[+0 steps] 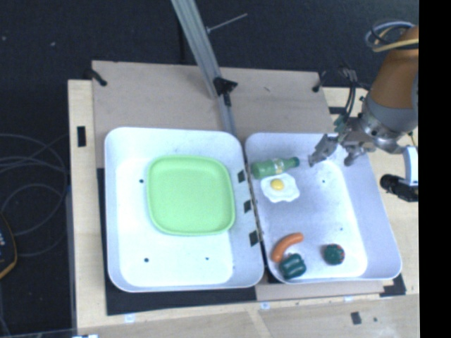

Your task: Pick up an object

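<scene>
Reaching in over the right white shallow plastic bin [373, 217], the grey arm's two-finger gripper [337, 148] hangs with fingers spread and nothing between them, above the bin's far right part. Relative to this bin: a green plastic bottle [273, 167] lies at its far left, with a toy fried egg [279, 188] just beside it (nearer side). An orange toy sausage [287, 243], a dark green block-like toy [292, 265] and a round green toy [333, 254] sit along its near edge. The left white bin [123, 189] on the desk [282, 94] holds a square light-green plate [190, 194].
</scene>
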Controlling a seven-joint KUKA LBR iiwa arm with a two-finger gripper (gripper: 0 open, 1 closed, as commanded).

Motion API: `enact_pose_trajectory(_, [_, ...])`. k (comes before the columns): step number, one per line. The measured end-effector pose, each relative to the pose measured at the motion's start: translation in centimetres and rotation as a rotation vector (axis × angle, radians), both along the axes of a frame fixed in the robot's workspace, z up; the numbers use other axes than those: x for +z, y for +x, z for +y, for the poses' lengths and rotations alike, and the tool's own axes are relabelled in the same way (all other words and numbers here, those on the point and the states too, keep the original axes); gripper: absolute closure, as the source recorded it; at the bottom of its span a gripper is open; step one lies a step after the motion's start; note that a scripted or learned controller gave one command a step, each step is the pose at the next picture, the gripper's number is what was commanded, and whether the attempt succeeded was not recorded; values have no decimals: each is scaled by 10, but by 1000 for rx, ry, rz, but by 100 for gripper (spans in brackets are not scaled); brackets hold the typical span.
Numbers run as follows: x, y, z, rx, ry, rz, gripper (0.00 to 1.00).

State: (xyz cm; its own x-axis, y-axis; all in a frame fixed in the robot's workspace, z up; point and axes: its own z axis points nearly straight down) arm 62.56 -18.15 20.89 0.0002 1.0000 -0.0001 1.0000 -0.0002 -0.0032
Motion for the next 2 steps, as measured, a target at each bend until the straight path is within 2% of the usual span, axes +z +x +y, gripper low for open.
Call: enact_pose_trajectory(2, [-109,5,2,0,0,-3,0])
